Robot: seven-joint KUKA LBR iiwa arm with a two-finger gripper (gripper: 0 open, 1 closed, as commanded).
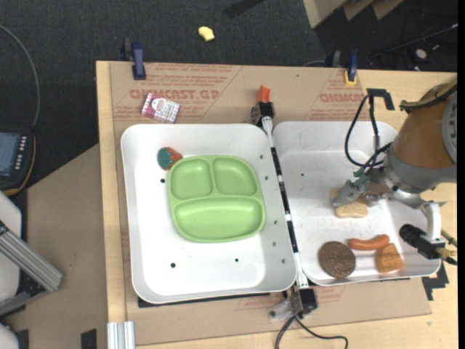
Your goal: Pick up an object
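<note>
Right bin [312, 151], claw [354, 192] over tan piece [352, 210], sausage [368, 243] near.

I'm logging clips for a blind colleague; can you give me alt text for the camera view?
The grey arm's gripper sits low in the right bin, right at a pale bread-like piece. Near that bin's front edge lie a brown round patty, a toy sausage and an orange chunk. The left bin holds a green divided plate and a small red-green toy.

You can read red print "CHEMCAST GP" on the brown board [218, 86] at 12 o'clock of the left bin, repeated partly at 1 o'clock; small packet's [160, 107] label unreadable.
</note>
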